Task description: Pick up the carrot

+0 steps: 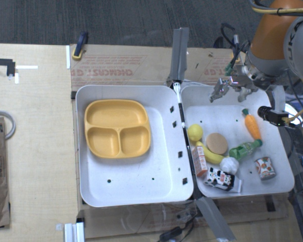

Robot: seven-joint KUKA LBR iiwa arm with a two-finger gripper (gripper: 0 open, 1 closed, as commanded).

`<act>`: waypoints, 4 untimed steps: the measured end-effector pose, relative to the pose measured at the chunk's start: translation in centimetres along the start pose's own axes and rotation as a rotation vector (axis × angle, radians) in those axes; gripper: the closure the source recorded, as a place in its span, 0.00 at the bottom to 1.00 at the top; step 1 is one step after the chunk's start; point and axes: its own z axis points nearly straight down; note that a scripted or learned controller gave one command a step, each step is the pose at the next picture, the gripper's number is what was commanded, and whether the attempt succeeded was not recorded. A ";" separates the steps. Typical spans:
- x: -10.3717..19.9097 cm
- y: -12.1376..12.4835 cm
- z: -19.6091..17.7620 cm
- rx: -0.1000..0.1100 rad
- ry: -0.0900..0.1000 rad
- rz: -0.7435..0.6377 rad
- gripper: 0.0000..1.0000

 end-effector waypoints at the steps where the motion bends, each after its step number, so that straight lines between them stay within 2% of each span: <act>1: -5.7 -2.4 -3.9 -0.003 -0.002 -0.007 0.00; 2: -10.4 0.7 9.7 -0.002 0.000 -0.128 0.00; 3: -11.0 -2.4 11.2 -0.002 0.005 -0.067 0.00; 4: -11.1 -2.3 10.2 -0.005 0.001 -0.064 1.00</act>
